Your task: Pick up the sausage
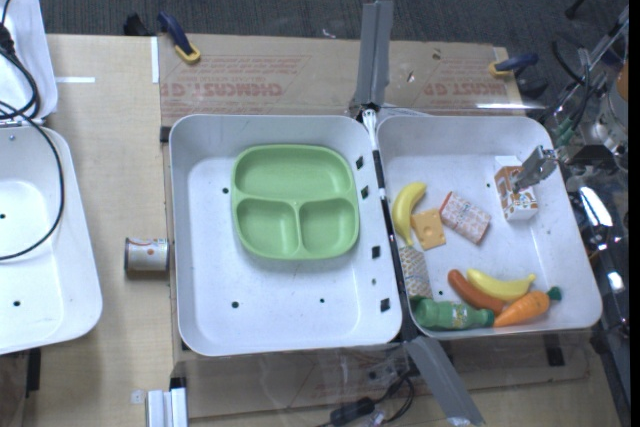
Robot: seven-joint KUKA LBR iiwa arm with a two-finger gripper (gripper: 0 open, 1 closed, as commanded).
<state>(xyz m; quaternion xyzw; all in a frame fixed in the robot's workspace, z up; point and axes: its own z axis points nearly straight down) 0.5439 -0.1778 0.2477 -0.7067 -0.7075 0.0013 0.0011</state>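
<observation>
Lying along the right bin's front edge: green bottle, orange-red sausage touching a banana, carrot; gripper poised over a small carton near the right edge, finger opening impossible to tell.
</observation>
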